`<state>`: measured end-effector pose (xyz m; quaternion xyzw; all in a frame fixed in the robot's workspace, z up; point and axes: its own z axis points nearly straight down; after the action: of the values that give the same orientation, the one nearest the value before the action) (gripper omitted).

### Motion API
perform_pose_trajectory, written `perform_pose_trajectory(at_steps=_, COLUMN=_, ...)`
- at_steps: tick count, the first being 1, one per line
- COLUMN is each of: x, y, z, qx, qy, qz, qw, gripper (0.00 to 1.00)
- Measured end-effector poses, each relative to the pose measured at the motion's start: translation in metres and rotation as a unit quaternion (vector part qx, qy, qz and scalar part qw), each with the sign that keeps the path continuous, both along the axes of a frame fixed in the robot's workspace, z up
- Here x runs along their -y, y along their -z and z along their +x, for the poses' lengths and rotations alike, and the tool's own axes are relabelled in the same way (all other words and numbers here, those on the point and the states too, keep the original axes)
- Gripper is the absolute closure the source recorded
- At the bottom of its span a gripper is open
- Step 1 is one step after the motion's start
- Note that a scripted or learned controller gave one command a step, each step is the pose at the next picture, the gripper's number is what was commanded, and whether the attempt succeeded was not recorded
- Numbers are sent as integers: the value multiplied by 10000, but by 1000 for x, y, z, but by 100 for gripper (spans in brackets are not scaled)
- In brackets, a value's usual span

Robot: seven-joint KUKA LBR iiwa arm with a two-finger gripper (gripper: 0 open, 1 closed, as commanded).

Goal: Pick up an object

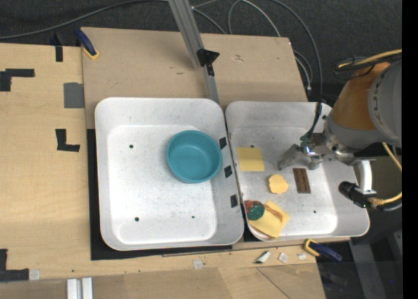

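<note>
Two bins on the surface, reading left to right. Left bin (117, 160) carries one teal bowl (193, 155), round, smooth-walled, sitting upright near the bin's right side. Not my target, judging by where I am.

Right bin (261, 116) has the small stuff. Pale yellow square pad (250, 158) lies flat near its left wall. Below it, at the front-left corner, a green and red bit (254, 210) touches a yellow wedge-shaped piece (270, 219). Middle of the bin: small yellow-orange chunk (278, 184), irregular outline, lying flat. Just beside it to the right, a thin dark brown bar (302, 180), lying flat, long axis roughly front to back.

My jaws (302, 154) are low over the right bin, just above the brown bar and the orange chunk, with one finger (288, 158) angled out to the left. They look parted with nothing between them, though the slant of the view makes the gap hard to judge.

Step in hand: approach, pre-grasp. Nothing picked yet. Likeliest target is the brown bar or the orange chunk, both near my tips.

Next move needs: centre over one item, align the jaws across its short side, drop to the bin floor, close. The bar is thin and flat, so the tips must get right down to the floor or they will slide over it. The chunk sits close enough to be nudged.
</note>
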<state>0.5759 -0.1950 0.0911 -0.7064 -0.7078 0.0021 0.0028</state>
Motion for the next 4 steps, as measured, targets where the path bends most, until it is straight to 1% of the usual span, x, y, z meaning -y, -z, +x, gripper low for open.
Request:
perform_pose_trajectory(at_steps=1, x=0, y=-13, z=1, qx=20, qy=-6, qz=-4, qw=10000, gripper=100)
perform_pose_trajectory(at_steps=2, x=1, y=-77, z=4, qx=60, qy=2, qz=-15, qw=10000, gripper=100)
perform_pose_trajectory(at_steps=3, x=1, y=-130, z=6, qx=59, qy=-1, qz=-15, qw=10000, gripper=100)
perform_pose_trajectory(at_steps=4, x=-58, y=-129, z=14, qx=35, qy=-26, qz=3, qw=10000, gripper=100)
